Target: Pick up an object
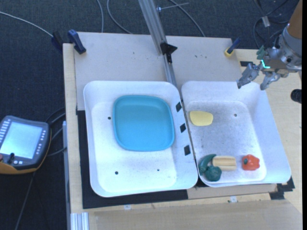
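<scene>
The right bin holds a yellow rounded piece near its left wall. Along its front wall lie a dark green piece, a tan block and a red pepper-like piece. My gripper hangs above the far right corner of this bin, well away from all the pieces. Its two fingers are spread apart with nothing between them.
The left bin carries a blue square plate. A metal pole slants up from the wall between the bins. Blue and yellow clamps hold the board's far corners. A teach pendant lies on the floor at left.
</scene>
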`<move>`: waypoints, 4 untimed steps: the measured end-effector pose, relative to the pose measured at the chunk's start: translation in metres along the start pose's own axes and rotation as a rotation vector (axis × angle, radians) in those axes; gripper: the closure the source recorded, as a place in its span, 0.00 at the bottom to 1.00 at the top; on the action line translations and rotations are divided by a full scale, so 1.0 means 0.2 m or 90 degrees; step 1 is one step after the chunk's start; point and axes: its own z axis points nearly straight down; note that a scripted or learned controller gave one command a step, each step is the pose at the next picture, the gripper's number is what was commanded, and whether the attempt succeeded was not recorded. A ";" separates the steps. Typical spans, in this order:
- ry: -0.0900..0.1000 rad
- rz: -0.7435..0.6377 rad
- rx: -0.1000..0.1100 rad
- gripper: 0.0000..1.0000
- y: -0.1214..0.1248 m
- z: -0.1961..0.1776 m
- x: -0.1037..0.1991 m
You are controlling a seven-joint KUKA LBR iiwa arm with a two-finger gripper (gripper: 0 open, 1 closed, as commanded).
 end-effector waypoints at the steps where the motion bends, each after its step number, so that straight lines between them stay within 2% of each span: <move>1: 0.000 0.000 0.000 0.00 0.00 0.00 0.00; 3: 0.001 0.000 0.003 0.00 0.05 0.57 0.04; 4: 0.000 0.000 0.003 0.00 0.00 0.84 0.05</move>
